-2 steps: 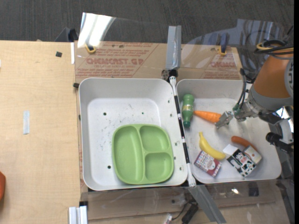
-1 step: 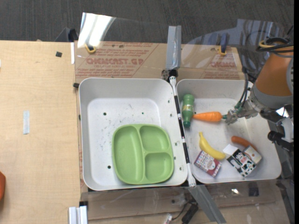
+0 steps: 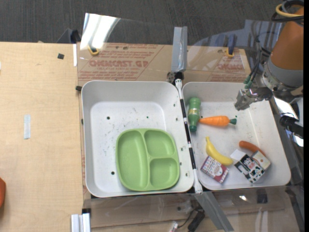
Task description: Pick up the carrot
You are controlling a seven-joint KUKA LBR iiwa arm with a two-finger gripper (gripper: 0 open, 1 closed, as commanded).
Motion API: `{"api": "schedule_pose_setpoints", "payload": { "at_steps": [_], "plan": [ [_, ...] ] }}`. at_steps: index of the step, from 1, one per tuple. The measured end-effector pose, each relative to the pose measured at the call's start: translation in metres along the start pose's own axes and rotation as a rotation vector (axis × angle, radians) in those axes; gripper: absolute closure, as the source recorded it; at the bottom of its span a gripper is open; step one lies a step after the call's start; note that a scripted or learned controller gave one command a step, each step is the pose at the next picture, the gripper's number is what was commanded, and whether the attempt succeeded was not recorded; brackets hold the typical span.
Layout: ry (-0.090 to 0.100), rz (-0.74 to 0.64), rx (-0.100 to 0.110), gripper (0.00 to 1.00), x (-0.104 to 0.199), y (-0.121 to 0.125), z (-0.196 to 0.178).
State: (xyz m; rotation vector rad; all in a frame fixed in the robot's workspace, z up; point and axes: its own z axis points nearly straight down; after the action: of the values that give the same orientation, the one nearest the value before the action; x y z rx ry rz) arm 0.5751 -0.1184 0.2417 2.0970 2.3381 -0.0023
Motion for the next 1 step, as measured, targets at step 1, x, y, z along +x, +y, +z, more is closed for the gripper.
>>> {"api": "schedule_pose_setpoints", "payload": {
  "at_steps": [1],
  "plan": [
    [0.000,0.000,0.000,0.00,0.0000,0.0000,0.0000]
  ]
}}
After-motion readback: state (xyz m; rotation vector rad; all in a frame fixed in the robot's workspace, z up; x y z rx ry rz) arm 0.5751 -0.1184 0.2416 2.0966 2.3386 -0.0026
